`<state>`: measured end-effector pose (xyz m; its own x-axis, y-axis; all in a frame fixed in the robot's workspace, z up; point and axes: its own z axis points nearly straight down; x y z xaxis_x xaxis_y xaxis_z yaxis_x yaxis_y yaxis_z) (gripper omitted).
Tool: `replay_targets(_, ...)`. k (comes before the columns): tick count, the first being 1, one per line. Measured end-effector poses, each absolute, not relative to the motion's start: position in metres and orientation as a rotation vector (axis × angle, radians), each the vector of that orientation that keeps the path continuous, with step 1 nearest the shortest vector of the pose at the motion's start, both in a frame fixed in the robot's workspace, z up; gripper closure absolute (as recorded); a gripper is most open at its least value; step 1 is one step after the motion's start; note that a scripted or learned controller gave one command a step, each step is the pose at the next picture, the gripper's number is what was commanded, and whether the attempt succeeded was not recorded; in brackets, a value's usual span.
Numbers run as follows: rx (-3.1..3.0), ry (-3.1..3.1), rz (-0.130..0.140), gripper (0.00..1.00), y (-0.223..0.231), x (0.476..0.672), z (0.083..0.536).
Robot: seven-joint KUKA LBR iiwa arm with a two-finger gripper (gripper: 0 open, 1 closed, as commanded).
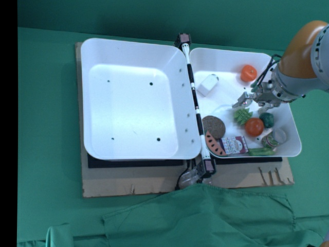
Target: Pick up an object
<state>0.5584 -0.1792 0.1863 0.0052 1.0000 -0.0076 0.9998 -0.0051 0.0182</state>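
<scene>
My gripper [255, 102] hangs over the right bin [226, 55], near its right side, with its fingers spread open and nothing between them. Just below it lie a green leafy piece [241, 116], an orange-red ball [254, 126] and a dark green lump [267, 120]. Another orange ball [249, 73] sits up at the back, beyond the gripper. A white block [207, 84] lies near the bin's left wall. At the front are a brown disc [213, 126], a watermelon slice [216, 144], a pink carton [235, 145], a small can [272, 138] and a green strip [261, 151].
The left bin [133, 99] stands beside the right one, with a black-and-white divider bar [194, 96] between them. Both rest on a cardboard sheet [103, 187]. Green cloth [205, 215] is bunched at the front.
</scene>
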Motion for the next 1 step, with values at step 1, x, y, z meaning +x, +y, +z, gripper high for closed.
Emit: replay_targets(1, 2.212, 2.210, 0.008, 0.00, -0.1837, 0.6220, 0.1846)
